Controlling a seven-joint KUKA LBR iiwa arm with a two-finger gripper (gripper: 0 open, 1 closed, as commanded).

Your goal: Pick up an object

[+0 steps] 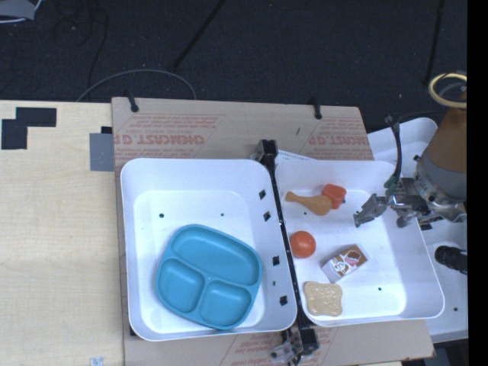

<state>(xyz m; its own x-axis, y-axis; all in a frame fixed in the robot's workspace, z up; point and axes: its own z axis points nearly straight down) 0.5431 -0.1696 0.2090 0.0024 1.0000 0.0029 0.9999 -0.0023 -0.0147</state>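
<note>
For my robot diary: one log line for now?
hand over right bin | nothing held | tomato, bread below

The cardboard sheet under the bins bears upside-down red print, seemingly "CHEMCAST G.P."

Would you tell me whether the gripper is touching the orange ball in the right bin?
Apart. The camera view shows bare white bin floor between the gripper and the orange ball, which lies lower left of it.

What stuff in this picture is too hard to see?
- Pincer, camera view: small and dark, so the gap between its tips is unclear.
- Snack packet: its label is too small to read.
- Arm: cut off by the right edge.
- Red piece: partly behind the toy drumstick.
</note>
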